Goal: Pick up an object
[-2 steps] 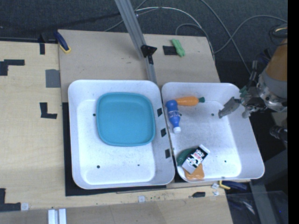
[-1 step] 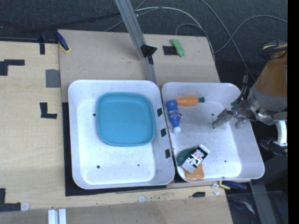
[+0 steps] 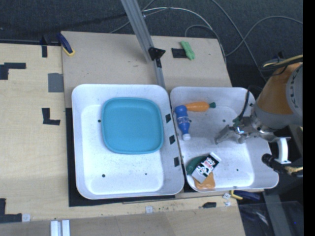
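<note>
Objects for picking lie in the right bin (image 3: 246,95): a blue bottle (image 3: 182,121) with a white cap stands along the bin's left wall, an orange carrot-shaped toy (image 3: 199,106) with a green tip lies just beyond it toward the far wall, and a dark green and white packet (image 3: 203,165) rests on an orange-brown piece (image 3: 206,182) at the near left corner. The left bin (image 3: 88,181) holds a turquoise square plate (image 3: 132,125), lying flat near its middle.

The claw (image 3: 224,135) sits low over the bare floor of the right bin, right of the bottle and above the packet, well apart from both. Its fingers are spread apart, pointing left and slightly toward the near side, with nothing between them. The arm (image 3: 280,100) comes in from the right over the bin's right rim, its orange band bright above the grey wrist; its upper part is cut off at the edge.

Both bins rest on the table (image 3: 29,82), which carries black tape marks, a green clip (image 3: 187,50) and a slanted metal rail (image 3: 140,23) beyond the bins. Cables loop over the dark floor behind.
</note>
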